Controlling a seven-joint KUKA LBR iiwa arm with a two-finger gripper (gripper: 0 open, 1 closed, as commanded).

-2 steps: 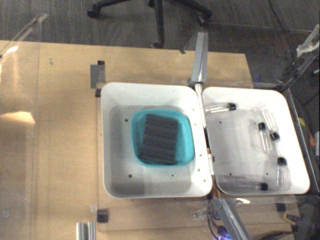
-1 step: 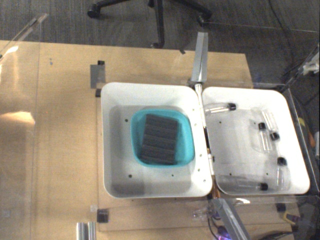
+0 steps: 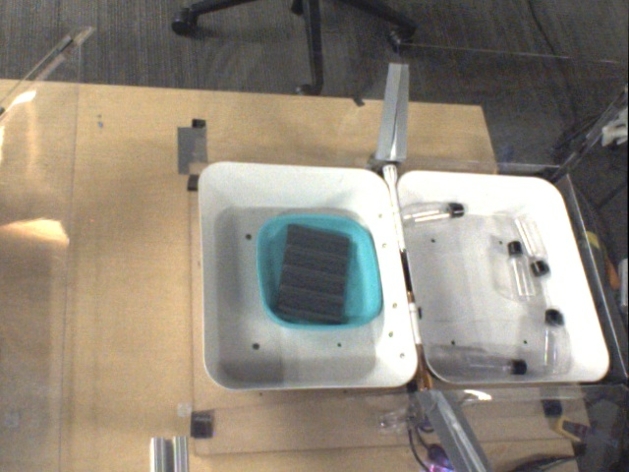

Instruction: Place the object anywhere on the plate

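A: Starting at the near edge of the bench [image 3: 98, 382], how far along is the job?

B: By my reading, done or nearly so. In the left bin [image 3: 211, 293] the teal plate [image 3: 369, 273] sits a little toward the far right corner, and the dark ribbed object [image 3: 314, 273] lies flat on it, inside the rim on every side.

A: Touching the bin floor anywhere?

B: No, it rests wholly on the plate, near edge to far edge. Nothing looks left to do but confirm it stays put.

A: And the right bin [image 3: 462, 293]?

B: Clear tubes with black caps [image 3: 488, 365] lie along its near wall, more by the right wall and the far left corner. None of that belongs to the task.

A: The gripper: released, or clamped on something?

B: I cannot tell its state, nor how the object lies relative to it. Nothing is holding the object; it lies free.

A: Beyond the bench?

B: A chair base [image 3: 313, 28] on the carpet
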